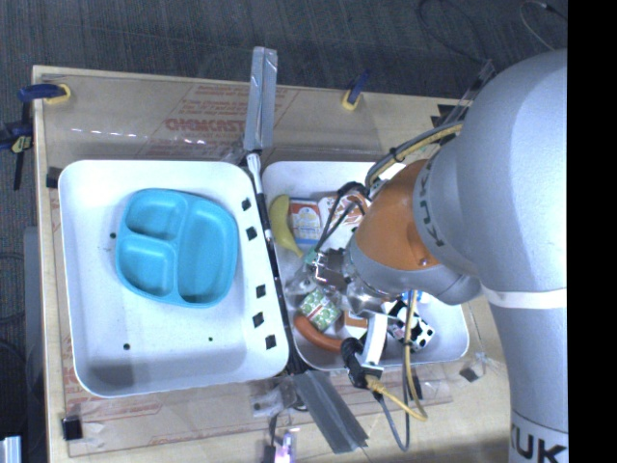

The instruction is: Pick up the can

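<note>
- The arm [424,230] is seen reaching in from 3 o'clock, wrist hung low over the right bin [453,340].
- The jaws [333,292] are buried among the clutter; how far open they are, or whether anything is held, cannot be told.
- A green-patterned can [318,307] is judged to lie just under the wrist, at the bin's 7 o'clock, touching a red-brown thing below it.
- A banana [279,222] and a carton [305,222] are crowded at 11 o'clock.
- The blue plate [178,247] is left alone in the left bin [96,365].
</note>
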Motion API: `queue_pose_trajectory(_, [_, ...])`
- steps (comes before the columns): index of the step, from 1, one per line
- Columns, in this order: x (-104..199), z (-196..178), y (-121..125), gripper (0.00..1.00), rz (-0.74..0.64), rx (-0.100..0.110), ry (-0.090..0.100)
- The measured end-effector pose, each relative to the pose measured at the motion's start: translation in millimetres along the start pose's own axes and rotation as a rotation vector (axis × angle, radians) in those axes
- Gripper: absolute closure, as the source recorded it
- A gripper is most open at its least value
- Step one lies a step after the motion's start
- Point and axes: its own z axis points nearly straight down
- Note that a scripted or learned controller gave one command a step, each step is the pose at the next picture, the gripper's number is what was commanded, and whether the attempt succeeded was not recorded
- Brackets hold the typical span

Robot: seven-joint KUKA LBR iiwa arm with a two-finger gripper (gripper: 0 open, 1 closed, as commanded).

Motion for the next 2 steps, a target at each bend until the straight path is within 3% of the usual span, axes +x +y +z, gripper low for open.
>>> queue_pose_trajectory(1, [2, -10, 0, 1.0, -0.006, 0.005, 0.004])
queue_pose_trajectory(2, [49, -86, -27, 1.0, 0.341, 0.043, -0.009])
